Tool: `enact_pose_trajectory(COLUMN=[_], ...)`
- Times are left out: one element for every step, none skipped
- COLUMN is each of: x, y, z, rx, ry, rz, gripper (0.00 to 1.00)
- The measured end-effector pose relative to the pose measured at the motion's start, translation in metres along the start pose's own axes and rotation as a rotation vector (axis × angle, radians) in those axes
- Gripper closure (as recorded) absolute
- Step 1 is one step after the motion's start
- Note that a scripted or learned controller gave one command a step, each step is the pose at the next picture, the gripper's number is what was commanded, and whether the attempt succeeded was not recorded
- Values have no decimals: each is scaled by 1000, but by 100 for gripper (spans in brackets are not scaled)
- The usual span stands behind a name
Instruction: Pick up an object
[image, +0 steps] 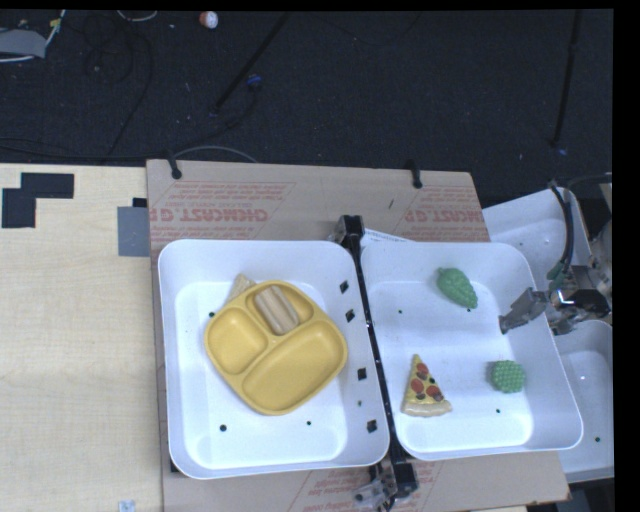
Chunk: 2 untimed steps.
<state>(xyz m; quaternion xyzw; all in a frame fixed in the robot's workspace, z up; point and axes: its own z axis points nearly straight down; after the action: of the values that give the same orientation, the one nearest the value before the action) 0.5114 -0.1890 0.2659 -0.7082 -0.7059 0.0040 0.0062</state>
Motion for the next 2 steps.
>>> enact_pose_trajectory(x=[1, 2], y=[2, 3], z=[-7, 36], rx=[-13, -9], ry=[-3, -1], rz=[-4, -3], gripper=[0, 0])
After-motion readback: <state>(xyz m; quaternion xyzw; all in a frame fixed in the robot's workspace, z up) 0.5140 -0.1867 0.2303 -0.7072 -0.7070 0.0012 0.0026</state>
